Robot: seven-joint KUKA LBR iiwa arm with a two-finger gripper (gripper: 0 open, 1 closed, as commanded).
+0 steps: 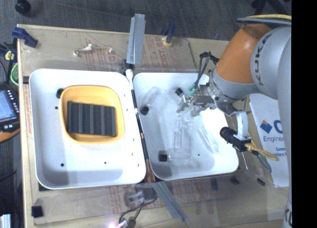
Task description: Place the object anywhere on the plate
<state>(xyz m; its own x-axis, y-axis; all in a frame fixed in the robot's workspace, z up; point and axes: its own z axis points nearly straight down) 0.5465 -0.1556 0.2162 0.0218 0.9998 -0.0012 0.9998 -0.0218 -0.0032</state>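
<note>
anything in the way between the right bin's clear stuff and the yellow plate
Only the bins' two adjoining rims lie between. The yellow plate sits in the left bin with a dark ridged block on its middle. The gripper is over the right bin.

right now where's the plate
The yellow plate sits in the left bin, holding a dark ridged block, across the divider from the end effector.

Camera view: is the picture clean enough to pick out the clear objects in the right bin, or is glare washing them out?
Camera view: the right bin is brightly lit, so the transparent objects nearly blend into the white floor; only their dark caps stand out. The left bin shows soft shadow along its near wall, and the yellow plate reads clearly. The pincer looks slightly blurred.
</note>
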